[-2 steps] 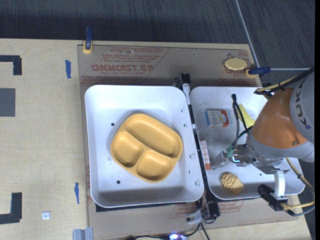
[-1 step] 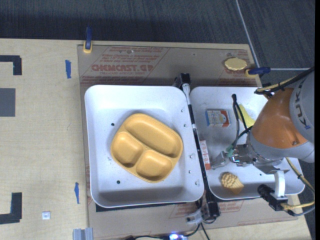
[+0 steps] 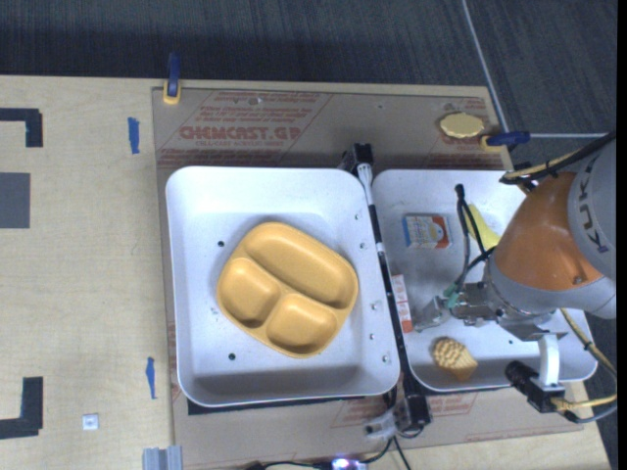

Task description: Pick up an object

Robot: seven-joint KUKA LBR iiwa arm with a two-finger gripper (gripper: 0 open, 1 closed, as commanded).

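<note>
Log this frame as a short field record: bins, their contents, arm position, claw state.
left bin: yellow three-compartment tray, lying tilted
right bin: small printed carton near the back, bumpy tan object near the front
arm: over the right bin
claw: low in the right bin, between carton and tan object
claw state: cannot tell

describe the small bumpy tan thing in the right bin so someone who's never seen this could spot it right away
Of the two white bins, take the right bin, where the arm reaches in. Look along its near edge, just below the tool: the lump lies there on the white floor. It is rounded, tan and knobbly, unlike the flat printed card lying farther back.
</note>
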